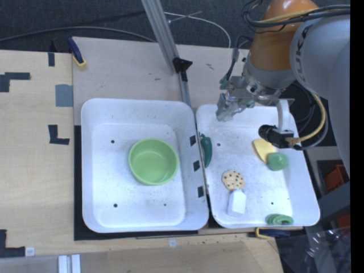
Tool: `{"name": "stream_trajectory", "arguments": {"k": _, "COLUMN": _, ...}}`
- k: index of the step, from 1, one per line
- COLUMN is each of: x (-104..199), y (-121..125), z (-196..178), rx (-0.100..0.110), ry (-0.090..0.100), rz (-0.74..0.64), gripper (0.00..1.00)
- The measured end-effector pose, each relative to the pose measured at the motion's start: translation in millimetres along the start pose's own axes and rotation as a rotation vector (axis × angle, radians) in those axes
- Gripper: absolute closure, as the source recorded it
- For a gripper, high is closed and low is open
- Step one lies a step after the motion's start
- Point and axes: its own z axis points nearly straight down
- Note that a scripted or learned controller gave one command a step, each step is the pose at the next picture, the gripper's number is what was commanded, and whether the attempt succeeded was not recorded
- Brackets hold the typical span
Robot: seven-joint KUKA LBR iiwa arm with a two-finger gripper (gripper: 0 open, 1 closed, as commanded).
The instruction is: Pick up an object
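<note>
Cookie lying loose mid-bin, just above white block — free to grasp. Gripper poised over right bin's far end, nothing held; jaw spread impossible to tell.

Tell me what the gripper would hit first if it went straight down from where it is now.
Probably the bare floor of the right bin near its far left corner. The gripper hangs there, and the cookie and dark green piece lie nearer the camera. Depth is hard to judge.
</note>
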Motion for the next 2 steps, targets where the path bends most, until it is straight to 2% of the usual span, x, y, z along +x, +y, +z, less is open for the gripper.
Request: {"name": "stream_trajectory", "arguments": {"k": 2, "x": 95.6, "y": -48.7, "z": 13.2, "rx": 0.001, "ry": 0.0, "rz": -0.001, "gripper": 1.0}}
